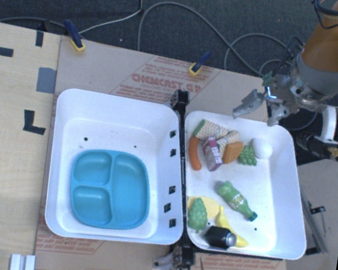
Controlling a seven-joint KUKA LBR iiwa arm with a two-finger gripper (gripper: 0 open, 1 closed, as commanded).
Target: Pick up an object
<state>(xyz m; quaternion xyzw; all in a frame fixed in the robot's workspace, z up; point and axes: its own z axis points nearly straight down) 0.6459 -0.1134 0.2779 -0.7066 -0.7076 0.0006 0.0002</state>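
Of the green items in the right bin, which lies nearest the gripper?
The green grapes beside the white egg, by the bin's far edge; the green bottle and broccoli lie farther.

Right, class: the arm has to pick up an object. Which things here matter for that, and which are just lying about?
For the job:
gripper, jaws open
green bottle
white egg
carrot
black can

Lying about:
blue divided plate
yellow clamps

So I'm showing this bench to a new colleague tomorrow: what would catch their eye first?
Probably the blue divided tray, alone in the left bin. Next, the toy food crowding the right bin, such as the green bottle and white egg. The gripper hangs open above that bin's far edge, holding nothing.
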